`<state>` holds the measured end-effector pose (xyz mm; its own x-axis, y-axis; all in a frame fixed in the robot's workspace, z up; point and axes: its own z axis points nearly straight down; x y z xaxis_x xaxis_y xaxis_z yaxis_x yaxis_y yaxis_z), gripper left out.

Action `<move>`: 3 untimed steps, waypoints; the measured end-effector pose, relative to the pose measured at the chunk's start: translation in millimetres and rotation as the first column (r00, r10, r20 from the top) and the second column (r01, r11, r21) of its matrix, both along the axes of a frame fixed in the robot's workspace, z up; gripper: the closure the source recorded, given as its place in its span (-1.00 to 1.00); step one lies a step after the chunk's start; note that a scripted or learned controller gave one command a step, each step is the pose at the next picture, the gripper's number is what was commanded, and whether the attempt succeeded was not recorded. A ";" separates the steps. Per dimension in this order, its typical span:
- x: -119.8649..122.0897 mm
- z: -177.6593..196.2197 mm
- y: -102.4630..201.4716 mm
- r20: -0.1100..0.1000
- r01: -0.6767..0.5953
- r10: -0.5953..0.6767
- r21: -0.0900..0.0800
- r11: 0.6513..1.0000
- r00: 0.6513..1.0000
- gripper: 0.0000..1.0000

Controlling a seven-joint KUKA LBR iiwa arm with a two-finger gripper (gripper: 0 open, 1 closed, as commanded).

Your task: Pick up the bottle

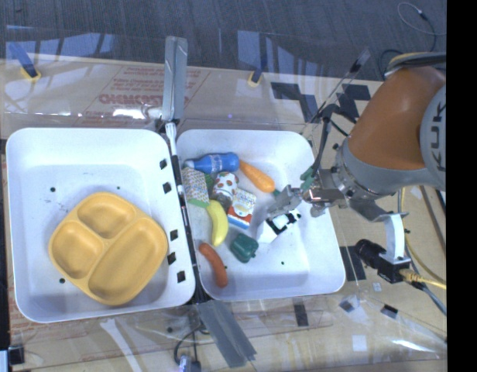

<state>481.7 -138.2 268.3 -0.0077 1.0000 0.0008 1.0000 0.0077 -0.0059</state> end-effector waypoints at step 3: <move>-5.0 -177.8 -40.9 0.001 0.105 -0.105 0.002 0.994 0.994 -1.00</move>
<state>476.8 -179.1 90.6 0.0977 0.9952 0.0029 0.9952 -0.0977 -0.0046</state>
